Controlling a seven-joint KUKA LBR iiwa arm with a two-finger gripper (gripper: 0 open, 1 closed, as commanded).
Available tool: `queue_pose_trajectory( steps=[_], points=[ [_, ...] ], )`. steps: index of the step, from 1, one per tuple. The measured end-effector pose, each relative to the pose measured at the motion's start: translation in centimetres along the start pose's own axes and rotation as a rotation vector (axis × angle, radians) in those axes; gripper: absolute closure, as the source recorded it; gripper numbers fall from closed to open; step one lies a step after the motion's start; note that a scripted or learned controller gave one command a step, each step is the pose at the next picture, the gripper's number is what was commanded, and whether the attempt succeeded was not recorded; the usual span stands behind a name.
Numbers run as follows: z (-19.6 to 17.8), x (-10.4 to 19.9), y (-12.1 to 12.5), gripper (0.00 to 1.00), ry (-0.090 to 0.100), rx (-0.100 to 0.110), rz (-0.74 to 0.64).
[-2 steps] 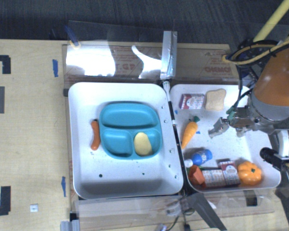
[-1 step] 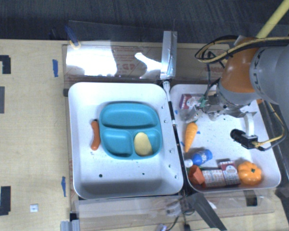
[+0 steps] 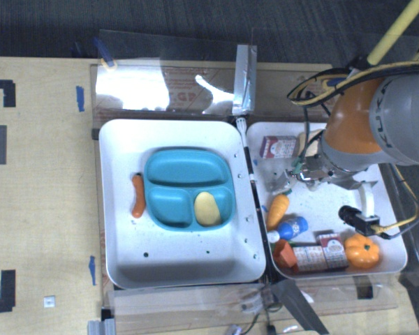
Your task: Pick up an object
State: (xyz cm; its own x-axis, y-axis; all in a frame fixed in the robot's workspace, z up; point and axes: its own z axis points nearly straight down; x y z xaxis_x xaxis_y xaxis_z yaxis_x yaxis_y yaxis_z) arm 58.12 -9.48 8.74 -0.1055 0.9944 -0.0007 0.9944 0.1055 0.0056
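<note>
My gripper [image 3: 294, 175] hangs low over the upper middle of the right bin [image 3: 391, 208], under the grey arm with its orange band. Just below it and to its left lies an orange carrot [image 3: 277, 210]. A small red-and-white box [image 3: 278, 147] sits above it at the bin's far side. Along the near wall are a blue bottle-like object [image 3: 292, 227], a red piece [image 3: 284, 255], a long red-and-white carton [image 3: 320, 255] and an orange pumpkin [image 3: 363, 252]. Nothing shows between the fingers.
The left bin [image 3: 119, 243] holds a blue divided tray [image 3: 169, 187] with a yellow egg-shaped thing [image 3: 207, 208] in its lower right compartment. An orange sausage-shaped thing [image 3: 137, 196] lies beside the tray's left edge. A metal divider [image 3: 245, 82] stands behind the bins.
</note>
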Motion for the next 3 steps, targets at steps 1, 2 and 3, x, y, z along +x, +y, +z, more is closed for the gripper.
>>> queue_pose_trajectory(
  steps=[1,2,3],
  points=[
    [-0.1,0.4,-4.4,0.00,0.000,-0.002,-0.104],
    [0.0,-0.5,1.9,0.00,-0.001,-0.002,-0.064],
    [-0.1,0.2,-10.2,0.00,0.001,0.002,0.100]
  ],
)
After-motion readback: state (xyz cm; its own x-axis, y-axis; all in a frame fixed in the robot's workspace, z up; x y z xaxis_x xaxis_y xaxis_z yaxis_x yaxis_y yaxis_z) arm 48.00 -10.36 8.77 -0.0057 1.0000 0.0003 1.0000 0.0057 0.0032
